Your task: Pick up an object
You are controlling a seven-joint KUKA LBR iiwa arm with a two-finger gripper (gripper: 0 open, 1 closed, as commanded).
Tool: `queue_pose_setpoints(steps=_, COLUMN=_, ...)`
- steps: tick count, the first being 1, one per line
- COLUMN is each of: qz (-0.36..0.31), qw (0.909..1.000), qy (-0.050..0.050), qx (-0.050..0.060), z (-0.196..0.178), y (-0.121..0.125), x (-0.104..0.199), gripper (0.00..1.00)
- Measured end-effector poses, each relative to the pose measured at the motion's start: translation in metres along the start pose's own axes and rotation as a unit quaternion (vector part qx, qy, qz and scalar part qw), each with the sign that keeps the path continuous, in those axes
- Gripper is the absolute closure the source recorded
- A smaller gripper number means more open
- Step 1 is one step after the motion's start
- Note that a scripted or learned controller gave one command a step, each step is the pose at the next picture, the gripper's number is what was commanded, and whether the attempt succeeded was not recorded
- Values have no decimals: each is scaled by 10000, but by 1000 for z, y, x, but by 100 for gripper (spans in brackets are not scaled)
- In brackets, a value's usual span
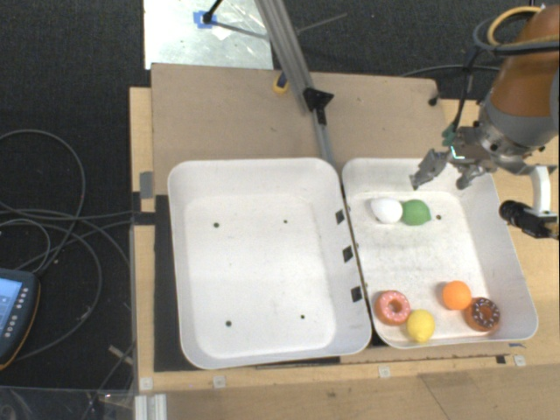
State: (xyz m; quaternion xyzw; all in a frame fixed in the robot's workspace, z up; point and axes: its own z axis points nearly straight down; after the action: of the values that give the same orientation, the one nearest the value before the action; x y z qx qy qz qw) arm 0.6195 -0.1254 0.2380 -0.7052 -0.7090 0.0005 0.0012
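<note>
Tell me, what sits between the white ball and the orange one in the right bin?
Nothing: in the camera view, bare bin floor runs from the white ball down to the orange ball. The green ball lies beside the white one.

Arm (523, 86) reaches in, fingers (426, 170) spread, empty.

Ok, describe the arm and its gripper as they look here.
The arm has a rounded orange band above a grey wrist section. A yellowish cable loops over its top, and dark cables hang beside it. The gripper is grey metal with two dark fingers and a small teal mark near its base.
</note>
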Motion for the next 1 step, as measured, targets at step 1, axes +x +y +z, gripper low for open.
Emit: queue_pose_setpoints(steps=1, qz=-2, qw=10000, qy=-3, qx=-17, z=-2, y=1, x=0, gripper=0)
